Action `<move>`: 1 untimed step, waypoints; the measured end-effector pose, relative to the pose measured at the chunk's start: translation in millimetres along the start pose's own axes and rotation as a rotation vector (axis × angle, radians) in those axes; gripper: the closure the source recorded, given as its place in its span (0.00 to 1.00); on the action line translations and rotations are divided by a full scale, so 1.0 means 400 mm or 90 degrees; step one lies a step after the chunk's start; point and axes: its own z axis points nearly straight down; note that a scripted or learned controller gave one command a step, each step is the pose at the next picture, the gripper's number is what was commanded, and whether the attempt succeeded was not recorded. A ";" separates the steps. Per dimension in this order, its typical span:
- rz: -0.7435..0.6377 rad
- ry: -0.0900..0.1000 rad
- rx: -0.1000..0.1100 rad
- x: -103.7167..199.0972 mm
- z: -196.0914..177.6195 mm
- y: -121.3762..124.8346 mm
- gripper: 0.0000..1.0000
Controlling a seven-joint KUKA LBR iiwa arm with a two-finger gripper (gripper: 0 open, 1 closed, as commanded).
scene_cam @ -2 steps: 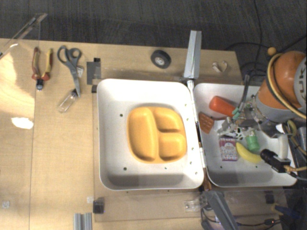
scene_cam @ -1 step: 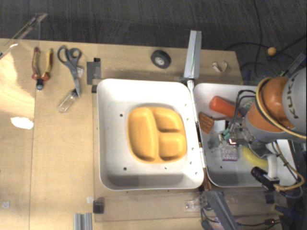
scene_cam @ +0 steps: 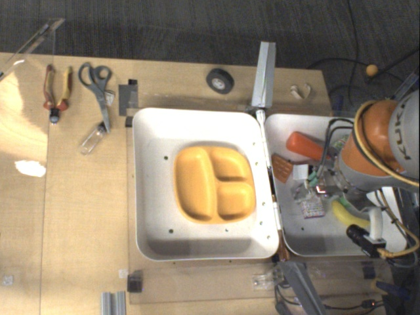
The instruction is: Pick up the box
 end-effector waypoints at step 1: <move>-0.041 0.004 0.011 0.119 -0.337 0.076 1.00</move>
